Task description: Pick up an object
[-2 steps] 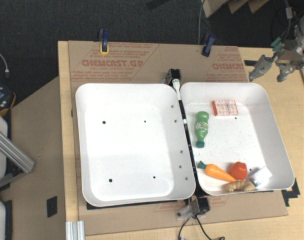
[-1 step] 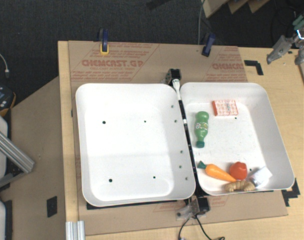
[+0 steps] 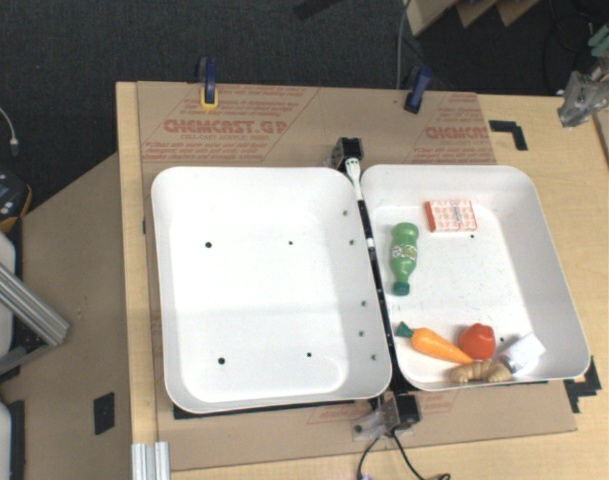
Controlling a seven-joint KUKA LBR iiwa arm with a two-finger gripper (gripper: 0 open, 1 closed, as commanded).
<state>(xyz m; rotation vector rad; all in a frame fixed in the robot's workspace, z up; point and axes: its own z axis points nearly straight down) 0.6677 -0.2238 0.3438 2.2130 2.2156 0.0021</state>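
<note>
Two white bins on the worktop (image 3: pixel 134 268), all objects in the right bin (image 3: pixel 544 258).
Left bin (image 3: pixel 184 298) holds no objects. In the right bin: red-and-white packet (image 3: pixel 451 215) toward the upper middle, green bottle (image 3: pixel 403 257) lying along the left wall, orange carrot (image 3: pixel 434 344) at lower left, red tomato-like piece (image 3: pixel 477 341) just beside it, tan ginger-shaped item (image 3: pixel 481 372) against the lower rim, small white piece (image 3: pixel 524 353) at lower right, possibly paper. Metallic part at the upper right edge of the frame may be the tool (image 3: pixel 584 96); whether spread or pressed together cannot be told.
</note>
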